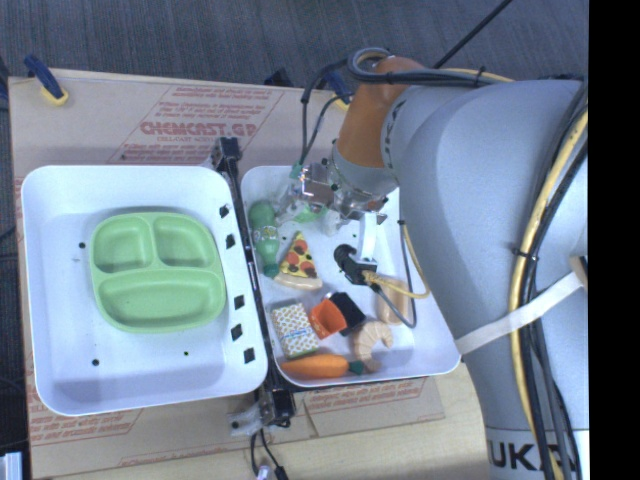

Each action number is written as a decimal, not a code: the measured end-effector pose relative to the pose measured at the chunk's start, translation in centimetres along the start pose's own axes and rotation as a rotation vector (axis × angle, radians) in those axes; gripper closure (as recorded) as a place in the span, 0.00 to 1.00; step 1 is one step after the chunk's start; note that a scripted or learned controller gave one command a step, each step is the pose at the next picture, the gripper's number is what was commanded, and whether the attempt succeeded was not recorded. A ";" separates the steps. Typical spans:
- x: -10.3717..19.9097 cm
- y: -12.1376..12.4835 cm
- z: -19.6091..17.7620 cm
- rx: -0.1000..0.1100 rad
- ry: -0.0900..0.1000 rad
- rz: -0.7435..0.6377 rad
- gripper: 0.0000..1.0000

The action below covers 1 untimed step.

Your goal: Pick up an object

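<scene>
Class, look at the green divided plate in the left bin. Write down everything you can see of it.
The green plate is pale green, plastic-looking and rounded-rectangular, with three compartments: two smaller ones along the far side and one wide one along the near side. All three hold nothing. It lies flat, right way up, about the middle of the left bin, resting on the bin's white floor. Nothing else touches it.

Bright, even overhead light, soft shadows inside the white bins (pixel 60 203), slightly soft focus throughout.
</scene>
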<state>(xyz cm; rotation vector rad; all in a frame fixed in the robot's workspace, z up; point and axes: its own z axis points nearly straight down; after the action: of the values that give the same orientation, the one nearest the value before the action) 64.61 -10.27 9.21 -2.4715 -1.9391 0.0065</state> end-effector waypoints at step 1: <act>-1.3 -7.0 -0.1 -0.004 -0.004 -0.006 0.00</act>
<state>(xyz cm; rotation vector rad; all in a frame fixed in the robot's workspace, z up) 57.48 -9.86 9.29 -2.4697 -1.9504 0.0067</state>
